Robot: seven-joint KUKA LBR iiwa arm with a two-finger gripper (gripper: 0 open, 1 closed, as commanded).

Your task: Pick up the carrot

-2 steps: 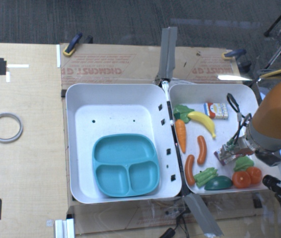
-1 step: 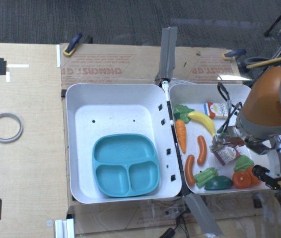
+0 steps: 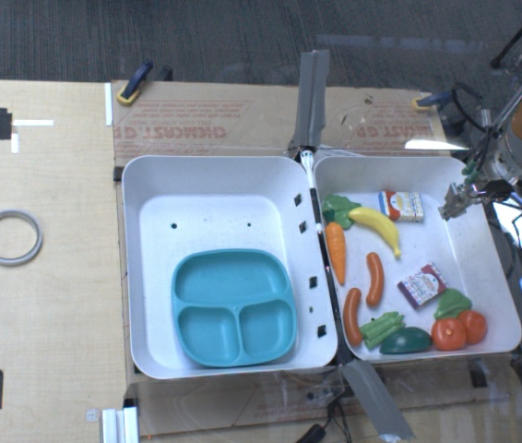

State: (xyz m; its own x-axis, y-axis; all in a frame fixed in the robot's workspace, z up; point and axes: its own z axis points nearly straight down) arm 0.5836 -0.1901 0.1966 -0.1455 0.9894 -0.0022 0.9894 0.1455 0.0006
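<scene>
The carrot [image 3: 336, 253] is orange with a green leafy top and lies lengthwise along the left wall of the right bin [image 3: 487, 270], tip pointing toward the front. A yellow banana [image 3: 378, 228] lies just right of its top. My gripper [image 3: 459, 201] hangs over the bin's far right side, well away from the carrot, with nothing seen in it.
The right bin also holds two red sausages [image 3: 373, 278], two small cartons [image 3: 422, 285], tomatoes [image 3: 459, 329] and green vegetables [image 3: 395, 333] along the front. In the left bin [image 3: 150, 187] sits a teal divided plate [image 3: 233, 305]. A tape roll [image 3: 6, 237] lies on the bench at left.
</scene>
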